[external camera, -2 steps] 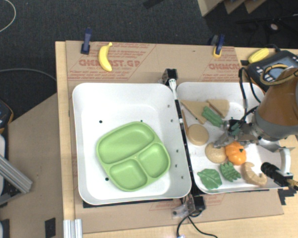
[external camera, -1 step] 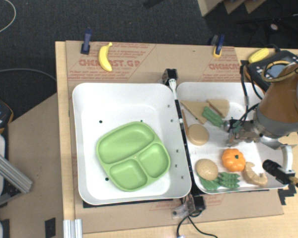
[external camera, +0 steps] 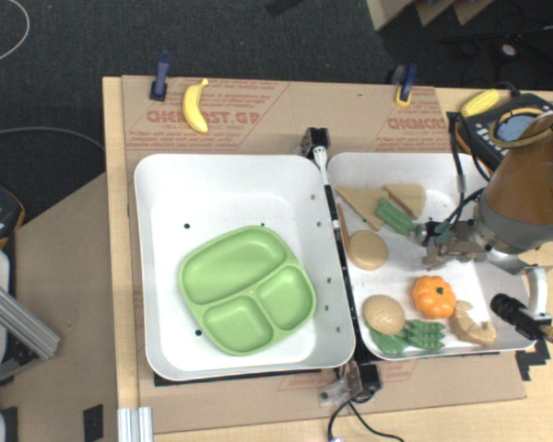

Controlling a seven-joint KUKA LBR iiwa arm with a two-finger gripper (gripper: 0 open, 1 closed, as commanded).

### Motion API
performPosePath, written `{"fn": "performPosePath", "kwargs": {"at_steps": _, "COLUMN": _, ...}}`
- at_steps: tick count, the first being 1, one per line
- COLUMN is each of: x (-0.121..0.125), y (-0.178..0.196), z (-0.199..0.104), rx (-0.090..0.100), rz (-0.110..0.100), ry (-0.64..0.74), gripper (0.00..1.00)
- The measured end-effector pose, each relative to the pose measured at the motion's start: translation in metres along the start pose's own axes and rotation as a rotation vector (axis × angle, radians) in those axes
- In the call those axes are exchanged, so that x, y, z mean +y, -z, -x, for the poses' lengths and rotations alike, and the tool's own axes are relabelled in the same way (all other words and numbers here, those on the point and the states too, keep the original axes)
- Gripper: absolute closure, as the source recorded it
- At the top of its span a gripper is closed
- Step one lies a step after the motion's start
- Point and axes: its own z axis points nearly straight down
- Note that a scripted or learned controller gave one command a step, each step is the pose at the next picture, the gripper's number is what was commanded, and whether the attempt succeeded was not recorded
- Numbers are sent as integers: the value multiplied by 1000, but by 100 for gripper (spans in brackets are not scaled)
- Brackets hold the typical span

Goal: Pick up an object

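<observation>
The right bin [external camera: 378, 162] holds several toy foods. An orange pumpkin [external camera: 432, 296] lies near its front, with a tan bun [external camera: 384, 313] and a green leafy piece [external camera: 415, 337] to its left and a tan chunk [external camera: 470, 325] to its right. Further back are a wooden spoon-like piece [external camera: 367, 249], a green piece [external camera: 394, 217] and a bread slice [external camera: 407, 196]. My gripper [external camera: 433, 247] reaches in from the right and sits low, just behind the pumpkin and right of the green piece. I see nothing held in it.
The left bin [external camera: 157, 182] holds a green divided plate [external camera: 247, 288]. A yellow banana [external camera: 196, 105] lies on the cardboard behind the left bin. Blue clamps [external camera: 159, 78] [external camera: 405, 83] stand at the back edge. Cables hang by the arm [external camera: 525, 201].
</observation>
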Motion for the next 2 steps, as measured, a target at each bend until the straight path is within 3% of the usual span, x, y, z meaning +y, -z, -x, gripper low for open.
{"fn": "performPosePath", "kwargs": {"at_steps": 1, "x": -45, "y": 83, "z": -130, "rx": 10, "rz": -8, "ry": 15, "gripper": 100}}
{"fn": "performPosePath", "kwargs": {"at_steps": 2, "x": -42, "y": 179, "z": -193, "rx": 8, "rz": 0, "ry": 12, "gripper": 100}}
